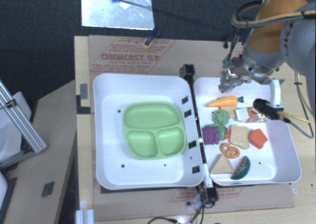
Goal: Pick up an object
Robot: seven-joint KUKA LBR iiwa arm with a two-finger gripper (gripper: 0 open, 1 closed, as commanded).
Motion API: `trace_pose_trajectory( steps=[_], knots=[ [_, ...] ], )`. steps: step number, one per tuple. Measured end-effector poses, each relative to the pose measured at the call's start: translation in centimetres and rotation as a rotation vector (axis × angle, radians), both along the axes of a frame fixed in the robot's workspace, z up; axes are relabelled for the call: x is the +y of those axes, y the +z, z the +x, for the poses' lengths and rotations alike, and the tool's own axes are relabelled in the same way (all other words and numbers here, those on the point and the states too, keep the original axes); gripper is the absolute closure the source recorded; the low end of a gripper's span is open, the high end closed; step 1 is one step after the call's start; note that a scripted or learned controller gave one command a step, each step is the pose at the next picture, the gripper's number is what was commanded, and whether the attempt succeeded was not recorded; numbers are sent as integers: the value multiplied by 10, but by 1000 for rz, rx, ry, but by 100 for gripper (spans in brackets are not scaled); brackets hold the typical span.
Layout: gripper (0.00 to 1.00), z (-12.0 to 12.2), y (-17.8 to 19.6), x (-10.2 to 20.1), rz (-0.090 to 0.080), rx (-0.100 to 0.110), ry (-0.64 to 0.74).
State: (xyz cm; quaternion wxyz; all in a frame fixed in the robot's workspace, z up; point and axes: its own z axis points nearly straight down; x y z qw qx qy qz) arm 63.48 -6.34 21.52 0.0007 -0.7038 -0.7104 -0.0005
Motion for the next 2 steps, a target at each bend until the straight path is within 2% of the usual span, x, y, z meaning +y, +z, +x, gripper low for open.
trace_pose_trajectory(
  steps=[1,2],
  knots=[
    [100,-11,3,18,-1,-1,-2],
    [100,0,18,25,-1,-3,-2]
  ],
)
